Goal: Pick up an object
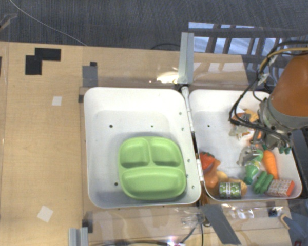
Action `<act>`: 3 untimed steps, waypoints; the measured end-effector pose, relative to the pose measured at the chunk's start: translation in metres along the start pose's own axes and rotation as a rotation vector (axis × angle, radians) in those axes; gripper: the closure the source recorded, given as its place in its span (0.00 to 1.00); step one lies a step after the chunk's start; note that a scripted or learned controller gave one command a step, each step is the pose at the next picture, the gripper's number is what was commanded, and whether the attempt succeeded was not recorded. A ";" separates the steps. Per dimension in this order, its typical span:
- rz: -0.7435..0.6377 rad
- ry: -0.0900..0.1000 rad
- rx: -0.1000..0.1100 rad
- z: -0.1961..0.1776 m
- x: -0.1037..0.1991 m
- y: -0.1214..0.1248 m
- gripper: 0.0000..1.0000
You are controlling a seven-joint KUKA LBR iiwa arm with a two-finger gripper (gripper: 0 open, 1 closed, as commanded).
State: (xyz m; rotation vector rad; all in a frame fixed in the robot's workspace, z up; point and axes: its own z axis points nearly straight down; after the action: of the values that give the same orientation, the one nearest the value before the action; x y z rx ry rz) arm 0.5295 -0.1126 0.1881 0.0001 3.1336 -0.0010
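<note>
The right bin [215, 117] holds a cluster of small toy foods along its near edge: a red and orange piece [209, 163], a green can [230, 189], green vegetables [261, 181], an orange carrot [270, 161] and a pink block [280, 187]. My arm, with its orange band [297, 88], hangs over the right side of this bin. The gripper [251, 152] reaches down just above the green vegetables, beside the carrot. Its fingers are too cluttered by cables and toys to read.
The left bin [100, 111] carries a green divided plate [151, 167] in its near half. A metal post [186, 55] stands at the far end between the bins. Bare wooden bench [36, 137] stretches to the left.
</note>
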 end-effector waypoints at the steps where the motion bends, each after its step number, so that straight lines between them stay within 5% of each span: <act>1: 0.059 -0.010 0.002 0.098 -0.006 -0.040 0.00; 2: 0.051 -0.028 0.006 0.083 -0.011 -0.039 1.00; 3: 0.232 -0.013 0.001 -0.067 -0.042 -0.027 1.00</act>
State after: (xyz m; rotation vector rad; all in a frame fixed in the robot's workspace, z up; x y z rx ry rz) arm 0.5710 -0.1399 0.2553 0.3607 3.1000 -0.0014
